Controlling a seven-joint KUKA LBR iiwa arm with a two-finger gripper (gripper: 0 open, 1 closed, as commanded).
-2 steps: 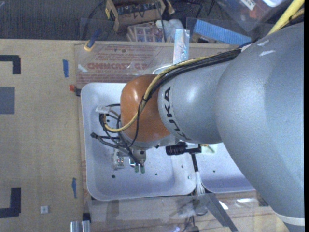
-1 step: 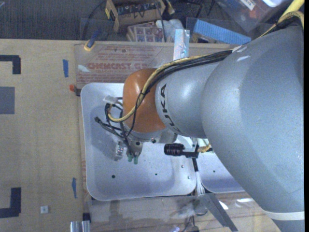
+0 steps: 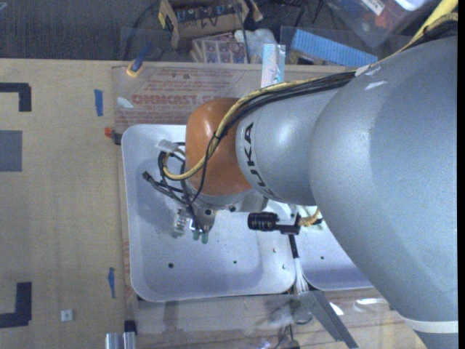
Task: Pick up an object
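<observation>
Two bins: right bin [image 3: 336, 272]; left bin [image 3: 218, 276] under one tool [image 3: 196, 230].

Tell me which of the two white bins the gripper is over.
The bin on the view's left; the gripper hangs over its floor. The right bin lies mostly under the arm.

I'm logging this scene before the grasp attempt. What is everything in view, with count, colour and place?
left bin: one, white, middle of the bench, under the gripper
right bin: one, white, beside it, mostly covered by the arm
tape strips: two, blue, on the bench left of the left bin
corner marks: two, black, near the bench's left edge
cardboard box: one, brown, beyond the bench
arm: one, grey with orange band, from the right
gripper: one, over the left bin
</observation>
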